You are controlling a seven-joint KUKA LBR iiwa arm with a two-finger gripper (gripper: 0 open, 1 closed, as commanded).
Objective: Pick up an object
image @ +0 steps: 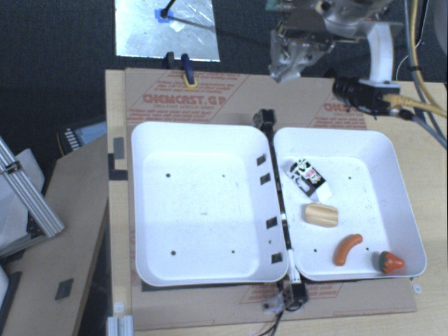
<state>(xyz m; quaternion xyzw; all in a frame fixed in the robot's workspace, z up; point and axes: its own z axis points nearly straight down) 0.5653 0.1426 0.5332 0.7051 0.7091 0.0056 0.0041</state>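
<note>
1. A black-and-white patterned block (306,176) is seen in the upper left part of the right bin (399,187), right of frame centre. It is turned at a slant, and a pale patch is seen at its lower right edge.
2. A tan, bread-like roll (320,215) is laid flat just below the block, its length running across the frame.
3. An orange-red sausage (348,249) is placed lower right of the roll, tilted so that its upper end points right.
4. A small red item with a dark green end (389,261) is found near the bin's lower right corner, just beside the sausage but apart from it.
</note>
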